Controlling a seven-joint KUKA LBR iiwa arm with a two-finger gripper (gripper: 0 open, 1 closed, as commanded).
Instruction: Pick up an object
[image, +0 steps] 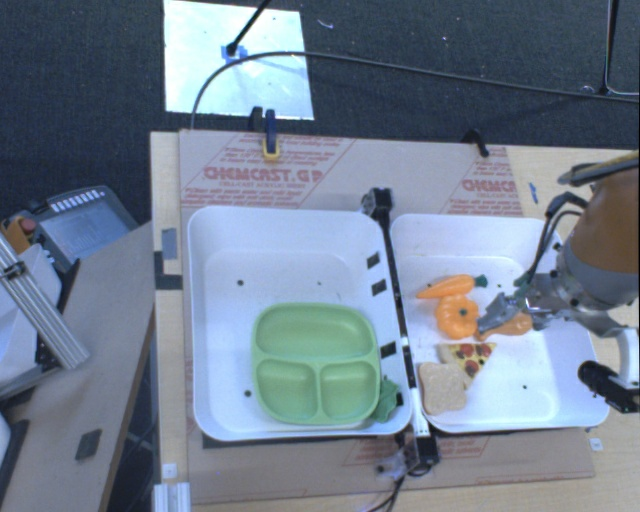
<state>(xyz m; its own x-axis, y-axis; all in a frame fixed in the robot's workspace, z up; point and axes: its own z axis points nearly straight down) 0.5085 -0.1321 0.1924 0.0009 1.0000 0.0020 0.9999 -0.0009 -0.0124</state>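
Two white bins are seen side by side on the bench. In the left bin a green plate with three compartments is laid near the front, and a small green item is tucked at the plate's right corner against the divider.

In the right bin a carrot is laid at centre-left, with an orange pumpkin just below it. A pizza slice is placed below the pumpkin, and a bread slice is set at the front left, touching the pizza.

The arm is reached in from the right. The gripper is lowered just right of the pumpkin, over an orange piece. Whether the fingers are spread or pinched cannot be told; a grasp is not confirmed.
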